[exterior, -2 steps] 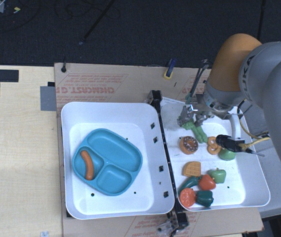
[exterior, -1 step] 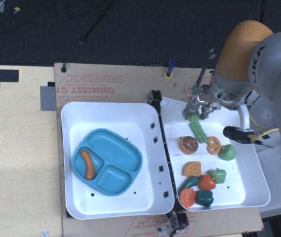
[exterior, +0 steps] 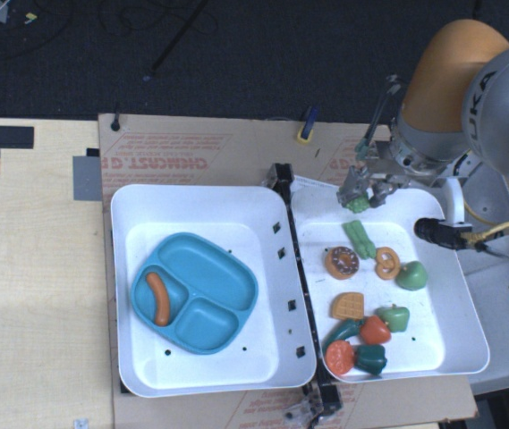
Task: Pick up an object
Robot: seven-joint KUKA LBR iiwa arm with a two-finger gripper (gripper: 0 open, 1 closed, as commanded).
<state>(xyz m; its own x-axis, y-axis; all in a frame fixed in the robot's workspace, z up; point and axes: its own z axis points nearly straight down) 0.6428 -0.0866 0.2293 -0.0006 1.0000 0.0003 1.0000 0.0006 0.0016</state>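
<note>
Apparently we are at the lift stage of the pick: our gripper (exterior: 359, 200) hangs over the far edge of the right bin (exterior: 469, 329), and a small green piece (exterior: 358, 205) sits between its fingertips, so we read the fingers as clamped on that piece. It looks raised off the bin floor, though from this slanted view we cannot be sure how far.

Below it, toward the bin's middle, we see a green bean pod (exterior: 359, 238), and beside that a chocolate doughnut (exterior: 342, 261), a pretzel (exterior: 386, 263) and a green pear-like fruit (exterior: 411, 276). Nearer the front edge lie a waffle piece (exterior: 347, 306), a green pepper (exterior: 395, 316), a tomato (exterior: 375, 330), a strawberry (exterior: 340, 357) and a dark green vegetable (exterior: 370, 358), clustered and partly touching.

The left bin (exterior: 138, 365) holds a blue divided plate (exterior: 223, 280) with a sausage (exterior: 158, 298) in its left compartment.

What comes next, as we judge it, is a steady rise straight up from the far edge, keeping the grip firm. The piece is small and held at the very tips, so a jolt or a sideways swing could shake it loose. We would confirm it clears the bin wall before counting the pick as done.
</note>
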